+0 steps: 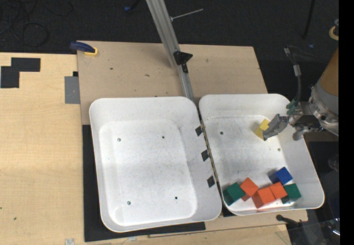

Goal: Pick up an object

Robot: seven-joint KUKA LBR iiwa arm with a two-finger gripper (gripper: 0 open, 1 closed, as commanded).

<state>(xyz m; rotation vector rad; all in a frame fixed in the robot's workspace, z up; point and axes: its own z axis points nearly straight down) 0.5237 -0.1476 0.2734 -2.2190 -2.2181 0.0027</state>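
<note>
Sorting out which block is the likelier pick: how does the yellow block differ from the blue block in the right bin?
The yellow block lies alone near the bin's middle, right beside the gripper; the blue block sits far from the gripper, in the cluster at the near edge, touching an orange block. Their colours differ. Both rest in the right bin.

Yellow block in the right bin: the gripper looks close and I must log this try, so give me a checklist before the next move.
1. Target in view: yellow block lies in the right bin, ok.
2. Gripper beside the block, on its right: ok.
3. Block between the fingers: cannot tell.
4. Block stands apart from the cluster of green, orange and blue blocks at the bin's near edge: ok.
5. Block lifted off the bin floor: cannot tell.
</note>
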